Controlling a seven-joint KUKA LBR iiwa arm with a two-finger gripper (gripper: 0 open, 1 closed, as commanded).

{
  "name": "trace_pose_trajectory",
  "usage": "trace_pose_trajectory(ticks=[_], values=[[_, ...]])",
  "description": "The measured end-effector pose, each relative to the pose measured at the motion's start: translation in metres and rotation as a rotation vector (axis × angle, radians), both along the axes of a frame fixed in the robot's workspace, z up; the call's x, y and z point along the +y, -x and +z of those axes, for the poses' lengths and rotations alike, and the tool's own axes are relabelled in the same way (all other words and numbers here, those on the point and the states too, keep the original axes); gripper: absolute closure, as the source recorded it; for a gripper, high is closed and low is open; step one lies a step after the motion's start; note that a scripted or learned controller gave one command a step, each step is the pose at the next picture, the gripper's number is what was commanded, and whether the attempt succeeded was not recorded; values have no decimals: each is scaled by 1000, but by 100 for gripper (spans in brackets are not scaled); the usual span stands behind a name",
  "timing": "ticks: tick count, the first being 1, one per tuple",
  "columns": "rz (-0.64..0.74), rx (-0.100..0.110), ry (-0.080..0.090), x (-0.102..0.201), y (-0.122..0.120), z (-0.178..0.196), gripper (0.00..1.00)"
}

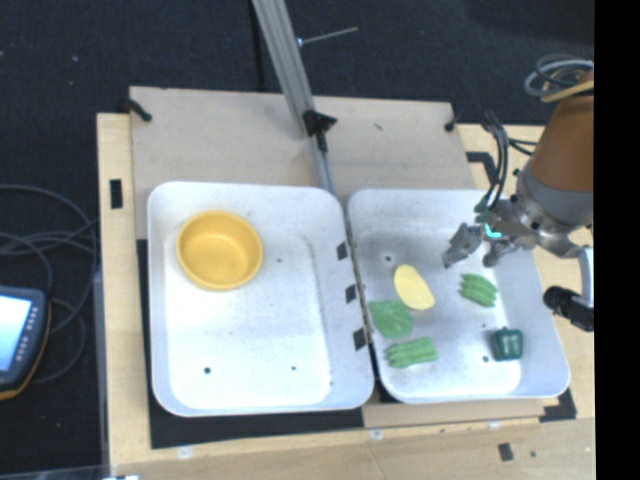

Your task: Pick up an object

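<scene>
While open, end effector (476,250) overhangs right bin (400,208).

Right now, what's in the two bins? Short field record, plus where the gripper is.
left bin: yellow bowl, upper left part
right bin: pale yellow piece; four green items
green items: light green lump; ridged green piece; small green piece; dark green block
gripper: above the right bin's upper right, fingers spread, nothing between them
nearest item to gripper: small green piece
</scene>
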State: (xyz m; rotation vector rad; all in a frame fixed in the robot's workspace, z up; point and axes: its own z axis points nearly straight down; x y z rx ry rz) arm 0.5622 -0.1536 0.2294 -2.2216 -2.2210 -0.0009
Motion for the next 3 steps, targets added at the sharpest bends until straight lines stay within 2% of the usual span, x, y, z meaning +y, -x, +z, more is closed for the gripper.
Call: trace_pose_trajectory(ticks=[1,2,3], values=[[0,0,0,0,0,0,0],[0,5,0,0,4,-62,0],[-1,5,0,1,-2,-122,0]])
